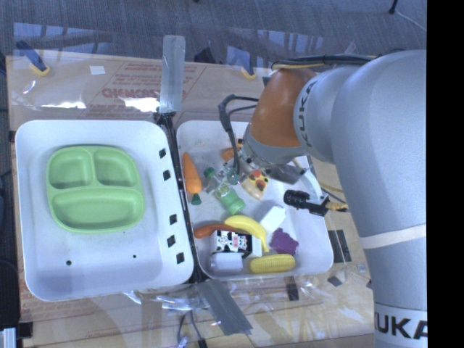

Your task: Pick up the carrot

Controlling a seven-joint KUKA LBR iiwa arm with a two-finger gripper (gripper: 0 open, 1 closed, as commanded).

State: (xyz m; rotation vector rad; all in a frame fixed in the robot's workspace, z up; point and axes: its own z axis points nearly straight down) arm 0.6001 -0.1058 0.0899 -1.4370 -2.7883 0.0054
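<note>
Orange and tapered, the carrot (191,175) lay along the right bin's (319,232) left wall, beside a banana (249,228), corn (272,263) and purple toy (283,242). The left bin (43,267) held a green tray (93,188). The gripper's (233,174) state could not be told.

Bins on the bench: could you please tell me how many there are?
2. The left bin holds a green tray; the right bin holds the carrot and other toys, with the gripper low inside it.
</note>
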